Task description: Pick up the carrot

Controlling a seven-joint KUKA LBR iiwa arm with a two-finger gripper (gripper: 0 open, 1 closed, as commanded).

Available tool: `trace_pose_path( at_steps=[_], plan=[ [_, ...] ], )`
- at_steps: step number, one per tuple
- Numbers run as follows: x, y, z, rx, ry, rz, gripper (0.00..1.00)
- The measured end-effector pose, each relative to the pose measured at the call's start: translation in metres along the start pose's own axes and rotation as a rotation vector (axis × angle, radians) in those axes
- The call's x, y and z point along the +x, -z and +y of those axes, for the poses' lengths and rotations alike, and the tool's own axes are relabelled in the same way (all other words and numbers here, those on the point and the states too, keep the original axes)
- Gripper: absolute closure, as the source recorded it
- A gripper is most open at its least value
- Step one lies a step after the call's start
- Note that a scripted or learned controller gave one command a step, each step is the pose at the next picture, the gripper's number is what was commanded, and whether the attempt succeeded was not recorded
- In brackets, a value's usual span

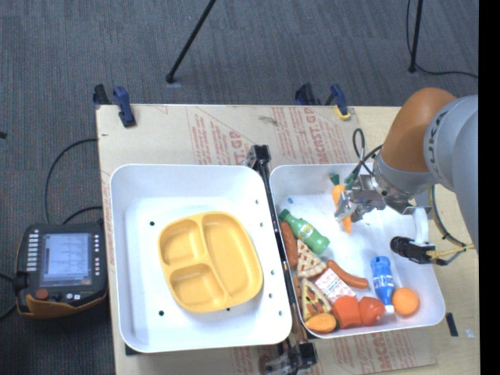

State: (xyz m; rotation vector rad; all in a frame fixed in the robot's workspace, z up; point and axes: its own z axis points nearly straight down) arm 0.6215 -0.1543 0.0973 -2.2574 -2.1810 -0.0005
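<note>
Two white bins sit side by side on the bench [180, 135]. The left bin [129, 209] holds a yellow divided plate [209, 261]. Over the right bin [312, 180], the hand [349, 206] grips the carrot [342, 205] between its fingers. Below lie a green bottle [305, 231], a blue bottle [382, 280] and an orange [405, 301].

We see an orange carrot [343, 206], yellow tray [209, 261], green bottle [305, 231], blue bottle [382, 279], white bins [125, 209]
</note>
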Motion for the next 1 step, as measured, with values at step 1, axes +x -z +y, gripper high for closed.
trace_pose_path(
  at_steps=[1],
  plan=[
    [0.0218,0.1089,-0.03,-0.001,-0.16,-0.001,1.0]
  ],
)
